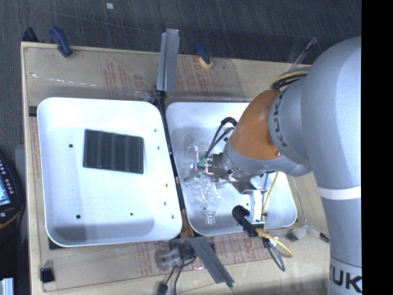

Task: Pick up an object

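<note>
Clear plastic object (202, 192) lies at the right bin's (282, 217) nine o'clock, the gripper (207, 166) hovering above at the descent step, its grip state unreadable, needing a firm close next.

arm (319, 121): cut off right | right bin (184, 121): partly hidden | clear object (202, 192): indistinct

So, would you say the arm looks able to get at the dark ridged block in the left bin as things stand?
Probably yes: the dark ridged block lies flat and alone in the left bin, open from above. The arm is over the right bin, so it would need to cross the divider.
</note>
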{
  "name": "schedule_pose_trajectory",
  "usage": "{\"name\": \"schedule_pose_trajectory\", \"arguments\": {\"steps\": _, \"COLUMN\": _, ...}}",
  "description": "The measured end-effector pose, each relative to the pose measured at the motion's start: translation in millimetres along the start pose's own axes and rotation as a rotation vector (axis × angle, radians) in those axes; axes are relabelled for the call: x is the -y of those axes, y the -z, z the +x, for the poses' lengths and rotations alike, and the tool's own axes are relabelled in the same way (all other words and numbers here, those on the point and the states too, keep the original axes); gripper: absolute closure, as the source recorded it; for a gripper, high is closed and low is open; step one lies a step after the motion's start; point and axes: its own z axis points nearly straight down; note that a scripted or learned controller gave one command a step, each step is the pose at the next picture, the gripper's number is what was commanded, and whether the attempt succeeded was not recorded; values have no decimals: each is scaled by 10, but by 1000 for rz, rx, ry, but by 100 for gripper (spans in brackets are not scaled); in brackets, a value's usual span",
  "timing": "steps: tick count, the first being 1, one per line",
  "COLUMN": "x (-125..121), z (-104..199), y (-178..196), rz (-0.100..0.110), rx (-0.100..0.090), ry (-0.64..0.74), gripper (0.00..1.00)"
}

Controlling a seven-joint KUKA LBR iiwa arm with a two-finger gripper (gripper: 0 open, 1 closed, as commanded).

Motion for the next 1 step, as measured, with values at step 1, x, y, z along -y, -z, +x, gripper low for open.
{"name": "schedule_pose_trajectory", "arguments": {"steps": 1, "x": -269, "z": 572, "y": 905, "rz": 3, "rx": -1, "ry": 124, "gripper": 100}}
